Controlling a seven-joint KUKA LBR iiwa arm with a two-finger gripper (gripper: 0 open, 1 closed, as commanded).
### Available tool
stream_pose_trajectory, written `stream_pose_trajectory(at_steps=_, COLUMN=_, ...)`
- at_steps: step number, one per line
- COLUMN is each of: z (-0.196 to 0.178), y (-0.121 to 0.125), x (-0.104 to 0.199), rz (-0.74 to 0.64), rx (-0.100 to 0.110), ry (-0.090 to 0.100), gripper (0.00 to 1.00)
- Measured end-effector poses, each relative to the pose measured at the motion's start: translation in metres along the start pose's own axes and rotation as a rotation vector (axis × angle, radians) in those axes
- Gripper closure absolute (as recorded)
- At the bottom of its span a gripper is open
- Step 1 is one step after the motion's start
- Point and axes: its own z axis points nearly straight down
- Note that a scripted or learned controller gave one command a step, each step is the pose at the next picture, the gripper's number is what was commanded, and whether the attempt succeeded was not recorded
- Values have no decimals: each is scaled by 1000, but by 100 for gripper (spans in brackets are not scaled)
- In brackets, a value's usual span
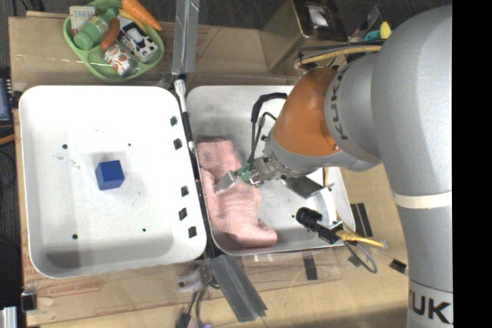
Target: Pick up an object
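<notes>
Jaws: cannot tell whether open or shut; gripper (234, 179) down at pink cloth (231, 196), touching or just above. Cloth lying flat in right bin (231, 100), not lifted. Grasp and lift apparently left. Blue cube (110, 173) in left bin (46, 111), untouched.

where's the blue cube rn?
The blue cube sits alone in the left bin, left of centre, well away from the pink cloth in the right bin.

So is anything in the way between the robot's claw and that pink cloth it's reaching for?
Nothing visible. The gripper is right down on the pink cloth in the right bin, with no other object between them.
</notes>
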Motion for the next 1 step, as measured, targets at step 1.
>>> stream_pose_trajectory(at_steps=1, z=-9, y=1, x=0, rz=-4, rx=0, ry=0, gripper=100)
